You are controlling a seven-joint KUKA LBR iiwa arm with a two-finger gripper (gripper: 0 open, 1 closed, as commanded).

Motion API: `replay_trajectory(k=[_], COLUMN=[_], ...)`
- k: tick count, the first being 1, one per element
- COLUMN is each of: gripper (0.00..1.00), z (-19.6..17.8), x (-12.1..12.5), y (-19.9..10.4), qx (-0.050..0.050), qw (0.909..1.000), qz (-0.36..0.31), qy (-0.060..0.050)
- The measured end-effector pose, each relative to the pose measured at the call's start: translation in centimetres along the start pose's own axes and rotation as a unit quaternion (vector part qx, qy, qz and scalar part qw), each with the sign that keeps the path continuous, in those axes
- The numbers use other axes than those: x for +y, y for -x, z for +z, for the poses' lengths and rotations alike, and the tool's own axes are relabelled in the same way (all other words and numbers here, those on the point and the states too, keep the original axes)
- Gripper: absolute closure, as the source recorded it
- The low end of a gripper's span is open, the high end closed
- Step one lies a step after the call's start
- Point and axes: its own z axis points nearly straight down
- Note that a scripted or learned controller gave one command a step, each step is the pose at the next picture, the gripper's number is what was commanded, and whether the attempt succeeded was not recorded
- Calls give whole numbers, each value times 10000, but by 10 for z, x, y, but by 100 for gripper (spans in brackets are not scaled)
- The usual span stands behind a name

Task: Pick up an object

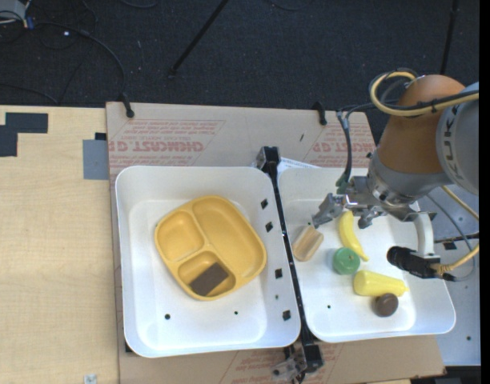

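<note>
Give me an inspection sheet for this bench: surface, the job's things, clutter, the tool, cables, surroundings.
Surface: two white bins side by side, left bin and right bin, on cardboard over a wooden bench.
Job's things: in the right bin, a banana, a green round object, a yellow piece, a dark brown ball and a tan block near the divider.
Clutter: a yellow divided tray in the left bin, with a brown block in one compartment.
Tool: tool low over the right bin, near the banana's upper end; grip state unclear.
Cables: yellow loop on the arm; black leads across the dark floor.
Surroundings: dark floor behind the bench.
</note>
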Motion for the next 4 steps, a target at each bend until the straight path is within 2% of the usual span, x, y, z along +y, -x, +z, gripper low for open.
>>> replay_trajectory(k=[1, 2, 3, 4], gripper=[0, 0, 100, 100], z=[56, 102, 90, 29], x=[9, 9, 8, 9], y=[-1, -2, 0, -4], qx=[1, -3, -1, -6], qw=[10000, 10000, 10000, 10000], qz=[4, 7, 29, -2], qy=[-23, 8, -2, 32])
